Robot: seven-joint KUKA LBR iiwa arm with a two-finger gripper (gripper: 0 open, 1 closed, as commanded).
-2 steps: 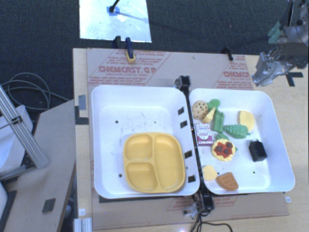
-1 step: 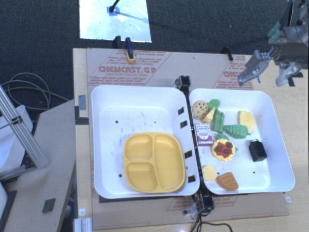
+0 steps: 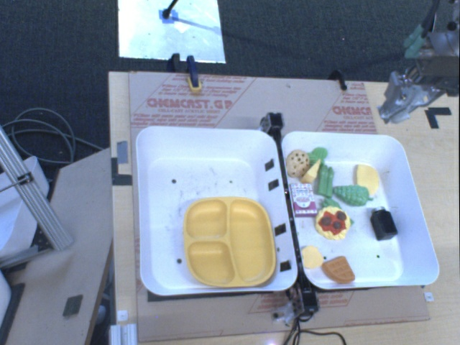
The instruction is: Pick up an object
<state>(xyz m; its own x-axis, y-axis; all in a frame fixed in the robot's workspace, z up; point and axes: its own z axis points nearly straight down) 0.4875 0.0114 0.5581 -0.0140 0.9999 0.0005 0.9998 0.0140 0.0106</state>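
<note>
1. Gripper (image 3: 399, 100) sits at the upper right, above and outside the right bin's (image 3: 415, 254) far corner, over the cardboard sheet (image 3: 237, 99). Nothing is between its tips; how far apart they stand – cannot tell, too blurred.
2. Step in hand, as I judge it: the approach, no object reached yet. Task things all lie in the right bin, well apart from the gripper.
3. Best pick, my judgement – the black block (image 3: 383, 223) near the bin's right side: it stands alone, blocky, with room on both sides. The yellow disc (image 3: 367, 179) is nearer but flat, likely hard to pinch.
4. Avoid the cluster at the bin's left: cookie (image 3: 296, 162), green pieces (image 3: 338, 187), pizza toy (image 3: 333, 223) and purple-white carton (image 3: 302, 199) touch or crowd each other. An orange wedge (image 3: 338, 270) and a small yellow round (image 3: 312, 256) lie near the front wall.
5. Come down straight, centred on the block, clear of the bin wall.
6. Left bin (image 3: 154, 157) holds a yellow divided tray (image 3: 230, 241).
7. Surface (image 3: 86, 192): pale bench with cardboard under both bins, a clamp (image 3: 192, 76) at the back edge.
8. Room: dark carpet (image 3: 57, 49), a pale floor panel (image 3: 171, 19), loose cables (image 3: 43, 131) at left.
</note>
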